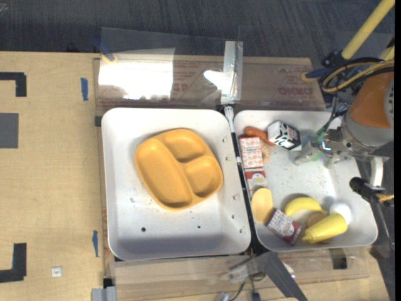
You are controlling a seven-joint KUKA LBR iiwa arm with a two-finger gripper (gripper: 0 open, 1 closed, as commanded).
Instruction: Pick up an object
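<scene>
The right bin (pixel 293 182) holds several small items. My gripper (pixel 319 156) hangs low over its far right part, open, with bare bin floor between its two grey fingers. A black-and-white cube (pixel 284 135) lies just to its left, apart from the fingers. An orange carrot-like piece (pixel 254 132) and a red-and-white carton (pixel 250 152) lie along the bin's left wall. Nearer the front are a yellow oval piece (pixel 262 204), a banana (pixel 302 204), a second yellow fruit (pixel 326 227), a red packet (pixel 283 226) and a small white ball (pixel 341 211).
The left bin (pixel 123 187) carries a yellow divided plate (pixel 178 167). A clear plastic sheet (pixel 163 74) stands behind the bins. The arm's orange band (pixel 376 105) and yellow cables (pixel 338 74) crowd the right bin's far right corner.
</scene>
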